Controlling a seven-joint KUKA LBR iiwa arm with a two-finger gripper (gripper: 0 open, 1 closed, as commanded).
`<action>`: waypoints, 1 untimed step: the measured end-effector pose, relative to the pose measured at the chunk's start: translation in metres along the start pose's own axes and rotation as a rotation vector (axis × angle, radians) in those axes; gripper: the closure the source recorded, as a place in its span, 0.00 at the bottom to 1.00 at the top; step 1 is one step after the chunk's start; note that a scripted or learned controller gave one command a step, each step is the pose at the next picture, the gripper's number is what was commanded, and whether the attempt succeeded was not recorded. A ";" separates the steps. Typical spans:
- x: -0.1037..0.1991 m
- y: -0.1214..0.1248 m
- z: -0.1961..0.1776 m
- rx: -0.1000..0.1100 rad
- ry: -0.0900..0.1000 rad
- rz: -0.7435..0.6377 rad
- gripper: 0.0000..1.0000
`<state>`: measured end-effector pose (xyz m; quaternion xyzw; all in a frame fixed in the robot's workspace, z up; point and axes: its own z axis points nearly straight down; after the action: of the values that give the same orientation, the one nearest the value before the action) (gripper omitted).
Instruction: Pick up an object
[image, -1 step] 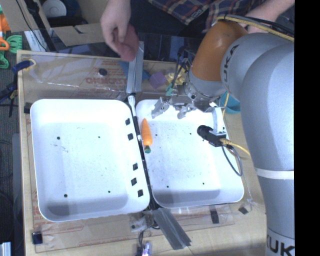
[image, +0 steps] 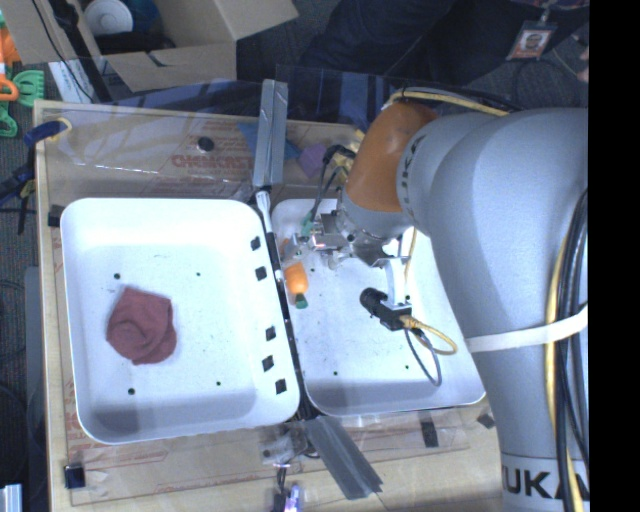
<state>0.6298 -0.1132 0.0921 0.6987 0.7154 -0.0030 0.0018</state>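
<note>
A small orange object (image: 297, 279) lies in the right bin (image: 380, 390), close against its left wall. My gripper (image: 318, 240) hangs over the bin's upper left part, just above and to the right of the orange object; the wrist hides its fingers. A crumpled maroon cloth (image: 142, 325) rests in the left bin (image: 170, 420), towards its left side.
The grey arm (image: 500, 230) with its orange band (image: 385, 160) covers the right bin's upper right. A black connector with a yellow cable (image: 400, 315) hangs over the right bin's middle. A ridge with black clips (image: 272, 320) separates the bins.
</note>
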 end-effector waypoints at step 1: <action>0.002 0.001 -0.010 -0.001 0.003 -0.005 1.00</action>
<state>0.6307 -0.1109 0.1023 0.6968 0.7173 -0.0016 0.0010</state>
